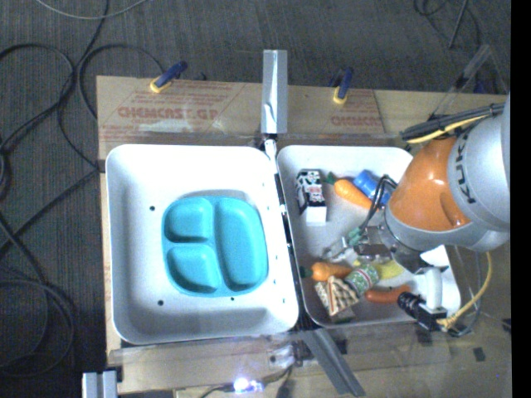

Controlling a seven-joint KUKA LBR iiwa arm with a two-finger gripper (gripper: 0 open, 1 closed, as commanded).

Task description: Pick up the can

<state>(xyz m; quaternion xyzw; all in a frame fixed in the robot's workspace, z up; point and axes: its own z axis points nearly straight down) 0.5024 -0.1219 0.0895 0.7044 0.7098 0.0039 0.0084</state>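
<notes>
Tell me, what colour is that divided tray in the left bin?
Turquoise blue, seen plainly in the camera view: the tray.

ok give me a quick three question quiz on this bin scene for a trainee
1. True or false: the blue tray lies in the left bin.
2. Which bin is the arm reaching into? A) left B) right C) neither
3. Fill in: the can lies between two orange ____.

Key
1. True; the tray has three compartments and lies in the left bin.
2. B; the arm comes over the right bin, where the can lies near the front.
3. Carrots; one carrot lies to its left, another at its lower right. A third carrot lies further back, beside the milk carton.
</notes>
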